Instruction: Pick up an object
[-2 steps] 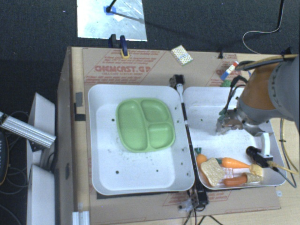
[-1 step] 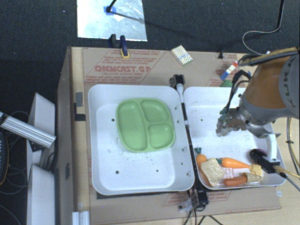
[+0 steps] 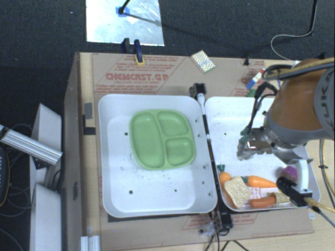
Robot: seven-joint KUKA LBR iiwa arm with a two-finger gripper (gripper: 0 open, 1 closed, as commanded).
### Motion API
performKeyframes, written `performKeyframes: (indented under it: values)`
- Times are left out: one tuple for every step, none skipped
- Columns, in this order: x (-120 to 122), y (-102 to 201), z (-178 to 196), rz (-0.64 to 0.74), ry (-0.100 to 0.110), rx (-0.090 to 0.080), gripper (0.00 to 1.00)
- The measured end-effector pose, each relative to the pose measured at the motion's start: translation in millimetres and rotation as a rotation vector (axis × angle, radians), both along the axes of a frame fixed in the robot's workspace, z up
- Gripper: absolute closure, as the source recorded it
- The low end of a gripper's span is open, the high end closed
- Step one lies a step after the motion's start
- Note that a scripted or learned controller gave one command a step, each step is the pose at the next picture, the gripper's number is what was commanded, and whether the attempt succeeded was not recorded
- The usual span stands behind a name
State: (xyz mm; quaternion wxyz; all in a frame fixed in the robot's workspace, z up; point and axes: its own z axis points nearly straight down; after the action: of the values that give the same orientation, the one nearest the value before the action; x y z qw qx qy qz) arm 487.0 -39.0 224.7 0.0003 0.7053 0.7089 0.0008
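Toy food (cracker (image 3: 236, 191), carrot (image 3: 260, 181), sausage (image 3: 261, 201)) piled in right bin (image 3: 230, 119) corner w/ gripper (image 3: 248, 148) just above; can't tell grip state.

Matt green tray (image 3: 162, 139), prob. plastic

Divided plate (image 3: 162, 139) in left bin (image 3: 112, 192) — toy food pile (image 3: 250, 189) in right bin's (image 3: 225, 114) near corner.
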Motion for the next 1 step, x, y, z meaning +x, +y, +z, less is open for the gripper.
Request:
performKeyframes:
  values:
    - [0.4,23.2,13.3,0.000,-0.001,0.000,1.00]
